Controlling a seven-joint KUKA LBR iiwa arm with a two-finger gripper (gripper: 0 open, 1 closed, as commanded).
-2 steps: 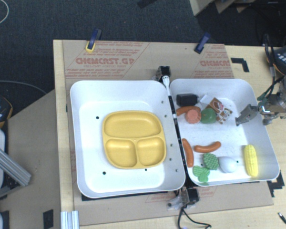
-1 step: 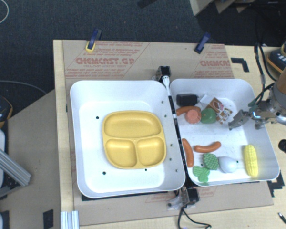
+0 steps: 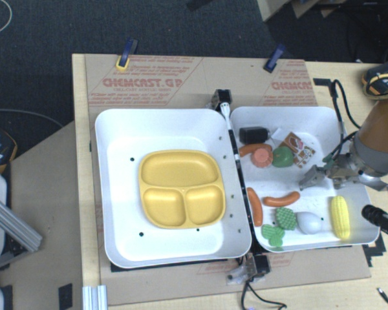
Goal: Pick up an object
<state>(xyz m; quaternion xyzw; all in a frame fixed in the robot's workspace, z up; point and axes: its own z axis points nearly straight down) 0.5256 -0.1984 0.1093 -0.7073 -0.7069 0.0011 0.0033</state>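
Note:
The right bin (image 3: 323, 118) holds several toy foods. A black block (image 3: 253, 135) lies at the back, with a sausage (image 3: 249, 150), a red round piece (image 3: 263, 157), a green pepper (image 3: 283, 157) and a printed packet (image 3: 300, 147) near it. Toward the front are an orange sausage (image 3: 280, 200), a second sausage (image 3: 255, 206) along the left wall, green leafy pieces (image 3: 279, 226), a white piece (image 3: 308, 223) and a corn cob (image 3: 340, 216). My gripper (image 3: 321, 175) hangs low over the bin's right middle, between the packet and the corn cob, with nothing visibly in it.
The left bin (image 3: 116, 192) bears a yellow divided plate (image 3: 181, 187). A raised divider (image 3: 236, 166) separates the bins. The grey and orange arm (image 3: 375, 144) comes in over the right bin's right wall. Clamps (image 3: 124, 58) sit at the bench's back edge.

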